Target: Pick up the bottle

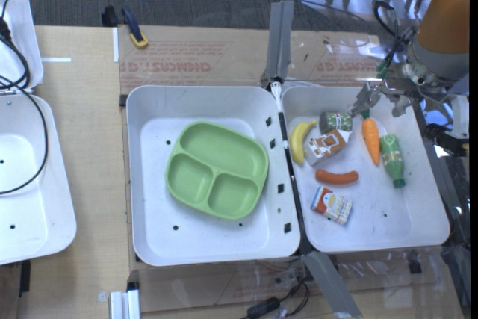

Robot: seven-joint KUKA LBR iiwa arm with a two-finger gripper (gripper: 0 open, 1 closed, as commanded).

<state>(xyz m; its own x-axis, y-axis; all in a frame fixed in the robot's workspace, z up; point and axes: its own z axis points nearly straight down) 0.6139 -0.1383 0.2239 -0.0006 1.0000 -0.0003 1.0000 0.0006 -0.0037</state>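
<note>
Camera view, as I hang over the upper right of the frame: my claw sits at the right bin's top edge; whether its fingers are apart or together I cannot tell.
Bottle: the green bottle lies at that bin's right, just beside the carrot.
Nearby: can, banana, sausage, two cartons.
Left bin: a green divided plate.
</note>
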